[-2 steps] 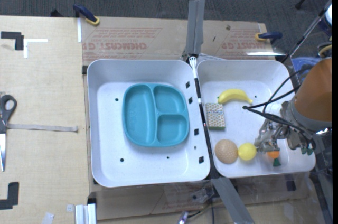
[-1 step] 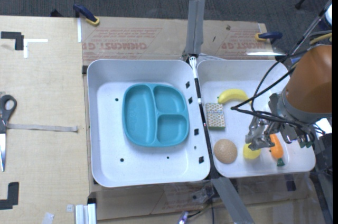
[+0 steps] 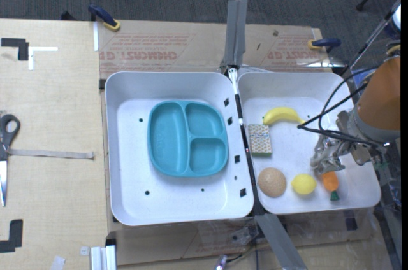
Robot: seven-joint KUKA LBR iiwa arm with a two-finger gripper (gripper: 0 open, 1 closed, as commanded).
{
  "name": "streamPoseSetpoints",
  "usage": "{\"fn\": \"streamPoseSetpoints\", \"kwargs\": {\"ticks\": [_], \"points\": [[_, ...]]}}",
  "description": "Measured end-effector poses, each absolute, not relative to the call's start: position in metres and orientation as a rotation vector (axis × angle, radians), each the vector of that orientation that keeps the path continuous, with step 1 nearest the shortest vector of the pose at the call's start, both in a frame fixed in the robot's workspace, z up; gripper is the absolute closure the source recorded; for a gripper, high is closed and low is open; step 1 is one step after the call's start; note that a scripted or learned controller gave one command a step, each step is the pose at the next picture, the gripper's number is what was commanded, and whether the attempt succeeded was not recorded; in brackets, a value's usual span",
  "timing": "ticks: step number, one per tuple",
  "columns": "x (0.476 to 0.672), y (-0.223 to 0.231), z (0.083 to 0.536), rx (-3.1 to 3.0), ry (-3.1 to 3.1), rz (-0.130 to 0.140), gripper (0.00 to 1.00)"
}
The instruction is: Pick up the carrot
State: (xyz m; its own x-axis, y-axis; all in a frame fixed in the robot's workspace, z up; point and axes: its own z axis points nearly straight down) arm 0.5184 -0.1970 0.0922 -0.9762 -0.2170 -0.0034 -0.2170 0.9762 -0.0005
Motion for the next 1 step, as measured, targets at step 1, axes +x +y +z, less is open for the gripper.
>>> {"fn": "streamPoseSetpoints", "kwargs": {"ticks": [1], "points": [[0.5011, -0.2219, 0.1342, 0.087, 3.135, -0.001, 1.0]]}}
